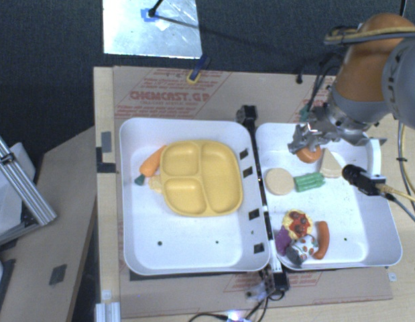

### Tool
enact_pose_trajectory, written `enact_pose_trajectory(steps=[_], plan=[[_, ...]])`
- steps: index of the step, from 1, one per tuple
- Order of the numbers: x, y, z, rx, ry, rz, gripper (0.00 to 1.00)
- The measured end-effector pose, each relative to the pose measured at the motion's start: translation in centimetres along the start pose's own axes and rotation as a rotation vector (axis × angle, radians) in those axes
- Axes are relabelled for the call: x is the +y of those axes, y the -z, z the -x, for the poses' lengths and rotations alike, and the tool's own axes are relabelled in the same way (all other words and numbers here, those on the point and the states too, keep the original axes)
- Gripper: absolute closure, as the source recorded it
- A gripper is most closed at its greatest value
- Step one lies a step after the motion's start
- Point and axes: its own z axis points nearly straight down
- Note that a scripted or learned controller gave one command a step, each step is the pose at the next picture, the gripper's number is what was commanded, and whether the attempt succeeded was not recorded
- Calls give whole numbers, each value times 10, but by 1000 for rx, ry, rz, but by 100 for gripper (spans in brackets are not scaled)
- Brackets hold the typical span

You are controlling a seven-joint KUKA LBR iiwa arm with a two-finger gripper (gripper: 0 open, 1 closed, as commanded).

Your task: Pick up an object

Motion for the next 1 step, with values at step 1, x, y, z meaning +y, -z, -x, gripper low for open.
enact_pose_trajectory(steps=[1], plan=[[0, -18, 4, -1, -4, -2, 100]])
